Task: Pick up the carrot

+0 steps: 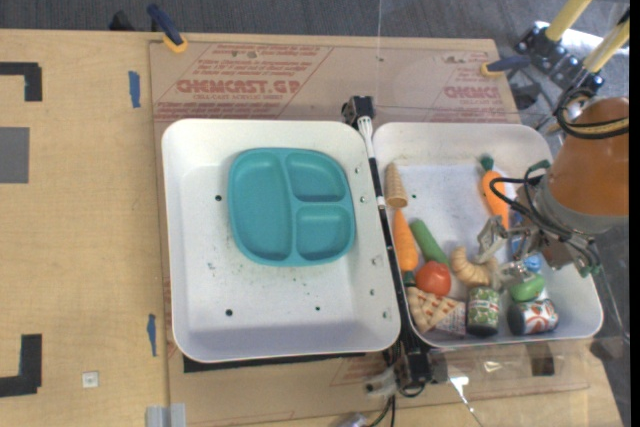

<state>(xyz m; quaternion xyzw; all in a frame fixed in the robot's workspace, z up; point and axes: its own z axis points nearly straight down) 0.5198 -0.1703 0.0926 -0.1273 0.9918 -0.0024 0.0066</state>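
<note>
Two white bins sit side by side on the bench, and the pincer hangs low over the right bin, with the grey arm and its orange band behind it at the right. Whether the pincer is open or closed cannot be told here. The carrot lies to the pincer's left, near the bin's left wall, just beside a green vegetable and above a tomato. Farther left, well apart from the pincer, a teal divided plate rests in the left bin.
</note>
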